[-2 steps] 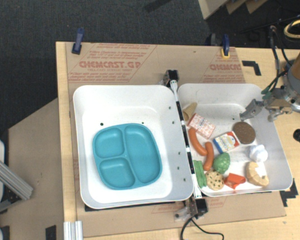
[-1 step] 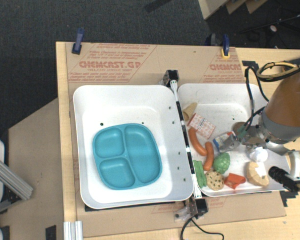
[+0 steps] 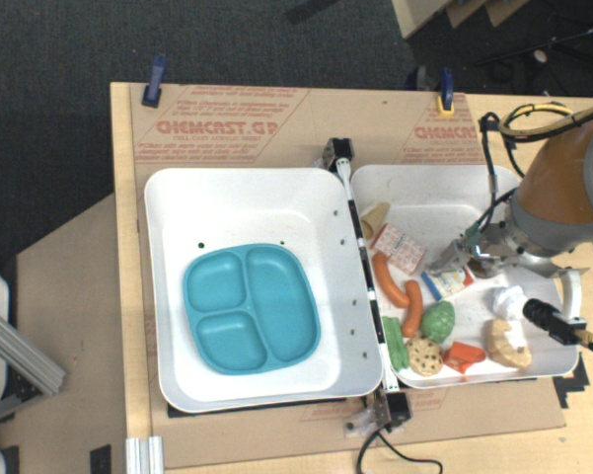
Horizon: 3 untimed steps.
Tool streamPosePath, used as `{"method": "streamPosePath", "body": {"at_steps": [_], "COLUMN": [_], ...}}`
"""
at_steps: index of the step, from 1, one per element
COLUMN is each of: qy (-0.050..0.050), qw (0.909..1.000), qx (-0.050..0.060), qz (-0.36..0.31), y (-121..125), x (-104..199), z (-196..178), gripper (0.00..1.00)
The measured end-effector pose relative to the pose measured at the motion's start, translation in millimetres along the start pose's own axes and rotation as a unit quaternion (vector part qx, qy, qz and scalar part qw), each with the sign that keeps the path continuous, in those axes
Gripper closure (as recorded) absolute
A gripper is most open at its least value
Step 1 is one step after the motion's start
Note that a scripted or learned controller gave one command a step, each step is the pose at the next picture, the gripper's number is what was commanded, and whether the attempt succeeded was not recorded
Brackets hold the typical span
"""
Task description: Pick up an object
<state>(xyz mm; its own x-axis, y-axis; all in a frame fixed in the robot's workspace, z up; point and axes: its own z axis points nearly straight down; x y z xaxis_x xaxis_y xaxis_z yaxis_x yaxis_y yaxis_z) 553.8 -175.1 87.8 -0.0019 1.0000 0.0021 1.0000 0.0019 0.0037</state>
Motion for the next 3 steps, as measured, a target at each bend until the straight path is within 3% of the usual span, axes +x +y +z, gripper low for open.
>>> {"method": "streamPosePath", "body": {"at_steps": [1, 2, 3], "qy": [-0.001, 0.004, 0.000], "qw": [1.0000, 1.0000, 1.0000], "qx": [-0.004, 0.003, 0.003], "qz": [0.000, -0.001, 0.000], "y": [31, 84, 66], "x": [-22, -44, -21], "z": [-2, 3, 3], "gripper": [0.00, 0.00, 0.00]}}
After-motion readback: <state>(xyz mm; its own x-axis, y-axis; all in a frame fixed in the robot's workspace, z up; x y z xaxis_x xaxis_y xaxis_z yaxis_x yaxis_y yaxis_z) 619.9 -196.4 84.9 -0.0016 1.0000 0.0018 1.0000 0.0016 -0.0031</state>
